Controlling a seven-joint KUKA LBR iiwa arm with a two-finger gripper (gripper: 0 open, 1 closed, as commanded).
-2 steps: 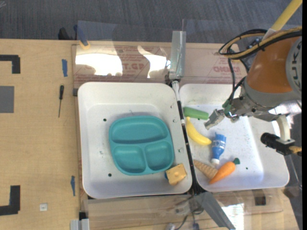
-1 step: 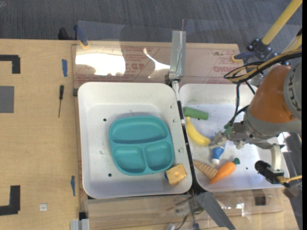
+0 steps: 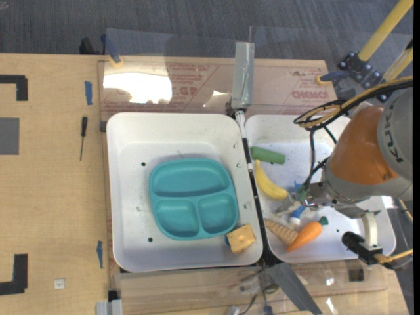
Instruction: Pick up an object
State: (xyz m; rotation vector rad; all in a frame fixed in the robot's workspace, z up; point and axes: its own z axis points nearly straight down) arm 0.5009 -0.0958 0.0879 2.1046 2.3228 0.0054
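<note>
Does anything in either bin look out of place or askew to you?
One thing: the yellow block in the left bin sits tilted against the corner of the teal divided plate, rather than inside a compartment. Nothing looks spilled or damaged.

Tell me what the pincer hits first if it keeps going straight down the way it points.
Probably the carrot or the small blue-and-white item beside it in the right bin. The pincer hangs just above them, but the slanted view leaves depth unclear.
</note>
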